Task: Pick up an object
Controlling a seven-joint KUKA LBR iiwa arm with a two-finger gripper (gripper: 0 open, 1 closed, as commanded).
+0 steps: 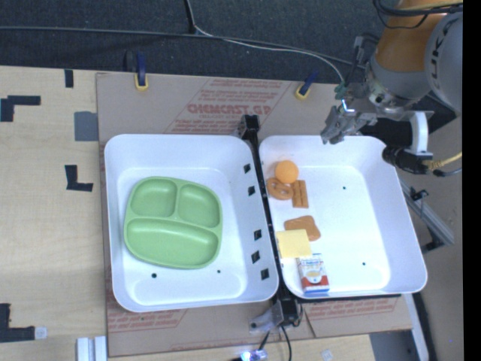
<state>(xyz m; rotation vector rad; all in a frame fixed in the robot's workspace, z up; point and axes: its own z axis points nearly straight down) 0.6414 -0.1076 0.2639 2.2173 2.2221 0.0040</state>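
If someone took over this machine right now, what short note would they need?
Hand: above the far edge of the right white bin, with nothing seen in it.
Things: round orange ball, tan ring-shaped pastry, brown wafer stick, brown biscuit, yellow square block and small red-and-white carton lie along that bin's left side.
Done: nothing lifted.
Left: pick one up.

Arm enters from upper right, orange band above grey wrist. Gripper point(336, 130) angled down-left, poised over the far edge of the right bin point(391, 201), nothing seen between its fingers.
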